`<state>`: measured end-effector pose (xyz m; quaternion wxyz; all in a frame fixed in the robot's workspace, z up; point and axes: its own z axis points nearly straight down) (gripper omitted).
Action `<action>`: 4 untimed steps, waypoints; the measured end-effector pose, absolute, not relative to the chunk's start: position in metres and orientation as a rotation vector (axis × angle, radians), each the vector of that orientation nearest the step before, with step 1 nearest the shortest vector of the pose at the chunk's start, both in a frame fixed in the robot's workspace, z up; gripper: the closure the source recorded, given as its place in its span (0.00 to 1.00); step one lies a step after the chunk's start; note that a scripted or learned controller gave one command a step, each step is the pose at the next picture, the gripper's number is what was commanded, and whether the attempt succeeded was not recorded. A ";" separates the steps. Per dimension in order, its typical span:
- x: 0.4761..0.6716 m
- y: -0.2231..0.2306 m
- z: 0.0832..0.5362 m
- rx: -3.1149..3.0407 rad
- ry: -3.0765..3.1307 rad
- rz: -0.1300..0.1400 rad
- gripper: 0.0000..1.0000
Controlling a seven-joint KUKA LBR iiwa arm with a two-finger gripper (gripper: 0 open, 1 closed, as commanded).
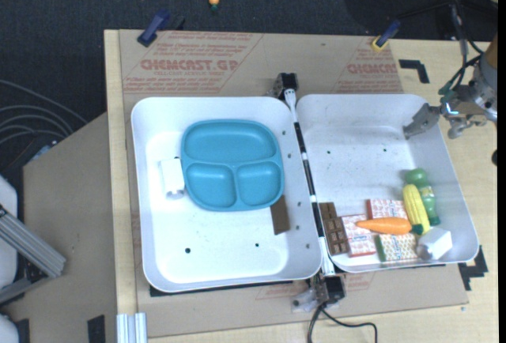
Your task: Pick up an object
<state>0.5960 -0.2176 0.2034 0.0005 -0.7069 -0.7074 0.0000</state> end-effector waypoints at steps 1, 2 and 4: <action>0.536 -0.224 0.166 -2.220 -2.220 0.002 0.00; 0.481 -0.220 0.086 -2.212 -2.221 -0.009 0.00; 0.480 -0.159 0.179 -2.220 -2.225 -0.004 1.00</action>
